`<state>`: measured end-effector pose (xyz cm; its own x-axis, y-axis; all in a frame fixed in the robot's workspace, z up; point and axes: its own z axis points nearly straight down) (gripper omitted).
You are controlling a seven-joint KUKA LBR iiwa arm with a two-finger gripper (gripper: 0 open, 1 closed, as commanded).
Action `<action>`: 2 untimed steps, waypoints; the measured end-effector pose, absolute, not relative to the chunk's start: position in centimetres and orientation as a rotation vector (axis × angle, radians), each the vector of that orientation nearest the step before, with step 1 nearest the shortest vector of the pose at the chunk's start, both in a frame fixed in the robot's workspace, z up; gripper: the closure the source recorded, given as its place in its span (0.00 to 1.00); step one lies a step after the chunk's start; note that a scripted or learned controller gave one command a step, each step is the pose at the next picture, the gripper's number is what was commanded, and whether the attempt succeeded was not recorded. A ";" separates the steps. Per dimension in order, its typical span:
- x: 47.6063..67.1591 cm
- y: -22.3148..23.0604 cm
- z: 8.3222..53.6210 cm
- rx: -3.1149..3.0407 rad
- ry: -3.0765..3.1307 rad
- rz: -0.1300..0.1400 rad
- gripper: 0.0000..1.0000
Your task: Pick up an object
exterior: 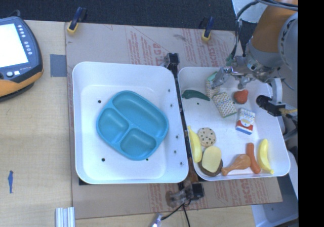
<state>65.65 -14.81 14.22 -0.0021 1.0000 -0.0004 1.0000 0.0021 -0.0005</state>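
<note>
**Claw over far end of right bin, no object held**

Claw sits low over the far end of the right bin, reaching in from the right below the orange-banded wrist. One finger shows on its left, angled down toward the patterned block. Whether the fingers are spread or closed I cannot tell: the metal parts blur together. Nothing is visibly between them, so I log no grasp.

Nearest candidates: the patterned block, a beige checked piece lying tilted just below the claw; the red ball, small and round, just to its right; the green pod, dark and slim, lying flat toward the bin's left wall. Judgement: the claw's position suits the block or the ball, as both are closest and unobstructed from above.

Farther out, same bin: milk carton, white with blue and red, standing apart in the middle; cookie; a banana along the left wall; a yellow wedge touching it; drumstick, sausage and a second banana crowded at the near edge. The crowding there would make a clean pick harder.

Left bin holds a blue tray, flat, three compartments. Both bins rest on the worktop.
</note>
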 end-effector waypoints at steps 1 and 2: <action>65.0 -19.5 9.7 -2.218 -2.230 -0.010 0.00; 55.5 -14.6 9.6 -2.220 -2.229 -0.006 0.00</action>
